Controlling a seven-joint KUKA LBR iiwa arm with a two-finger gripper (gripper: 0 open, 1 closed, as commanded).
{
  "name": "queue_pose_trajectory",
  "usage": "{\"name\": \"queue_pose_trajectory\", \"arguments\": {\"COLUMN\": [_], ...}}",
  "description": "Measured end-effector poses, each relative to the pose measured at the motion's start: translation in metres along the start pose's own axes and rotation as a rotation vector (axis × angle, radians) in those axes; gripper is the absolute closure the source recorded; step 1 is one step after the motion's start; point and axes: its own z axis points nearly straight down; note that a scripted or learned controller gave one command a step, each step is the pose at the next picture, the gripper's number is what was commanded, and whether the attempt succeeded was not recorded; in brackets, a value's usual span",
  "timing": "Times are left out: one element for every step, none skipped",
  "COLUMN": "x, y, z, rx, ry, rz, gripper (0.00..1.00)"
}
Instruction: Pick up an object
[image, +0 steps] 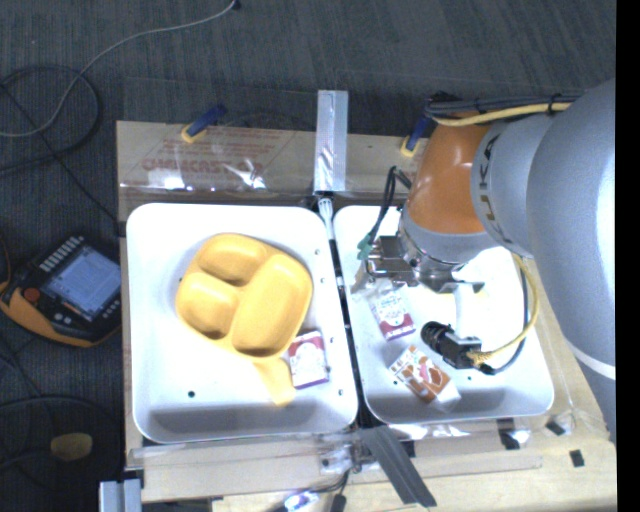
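Counter (140, 170): wooden, bearing two shallow white bins side by side.

Left bin (150, 400): holds a large yellow sectioned dish (243, 290), upturned by the look of it, and a small pink-and-white carton (308, 360) lying just beside the dish's lower right edge, near the wall shared with the other bin.

Right bin (520, 395): holds a small white packet with red label (394, 313), directly below the wrist, and a brown-and-red snack pouch (424, 376) tilted nearer the front wall.

Arm: grey, orange band (452, 190), low over the rear-left of the right bin.

Pincer (392, 272): seen from above under the wrist housing; state of closure cannot be told. Nothing visibly held.

Likely target, judged by position: the white packet, touching or just under the pincer; contact not resolvable.

Risks:
- Flat, thin packet: likely to slide away or be pressed flat instead of lifted.
- Nearness to the dividing wall: possible clipping of the rim on descent or closing.
- Black fitting and yellow cable (500, 345) hanging over the pouch: possible snag or nudge of it.
- Glossy wrapping: slip during the lift.
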Motion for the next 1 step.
{"name": "queue_pose_trajectory", "arguments": {"x": [-0.0155], "y": [0.0805], "z": [-0.0777], "rx": [-0.001], "ry": [-0.003], "rz": [-0.166], "gripper": [1.0]}}
